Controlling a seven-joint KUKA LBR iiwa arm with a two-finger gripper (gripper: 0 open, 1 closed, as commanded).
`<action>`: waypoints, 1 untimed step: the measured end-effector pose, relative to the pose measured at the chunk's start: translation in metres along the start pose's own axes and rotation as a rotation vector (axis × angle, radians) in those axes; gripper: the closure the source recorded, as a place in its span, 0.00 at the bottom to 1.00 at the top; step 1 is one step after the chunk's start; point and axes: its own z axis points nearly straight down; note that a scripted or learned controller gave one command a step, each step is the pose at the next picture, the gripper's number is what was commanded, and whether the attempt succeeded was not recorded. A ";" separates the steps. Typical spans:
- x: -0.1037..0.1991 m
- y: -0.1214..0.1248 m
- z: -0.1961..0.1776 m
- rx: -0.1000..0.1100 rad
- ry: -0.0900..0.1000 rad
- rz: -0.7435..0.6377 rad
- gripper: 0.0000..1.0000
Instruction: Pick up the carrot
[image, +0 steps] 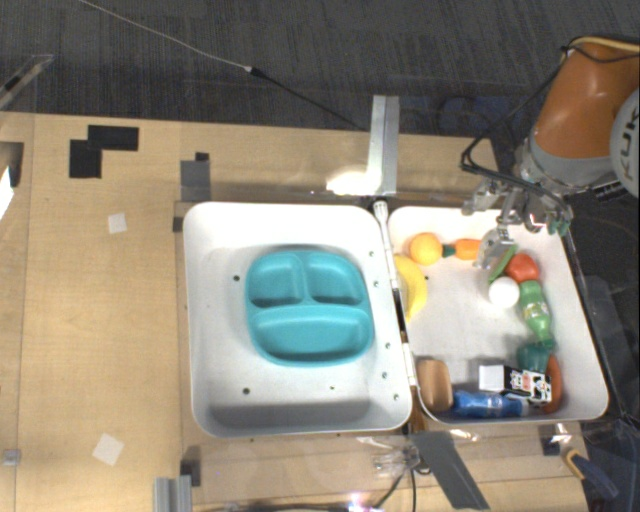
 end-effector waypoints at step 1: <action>0.022 0.050 0.087 0.001 -0.004 -0.145 0.00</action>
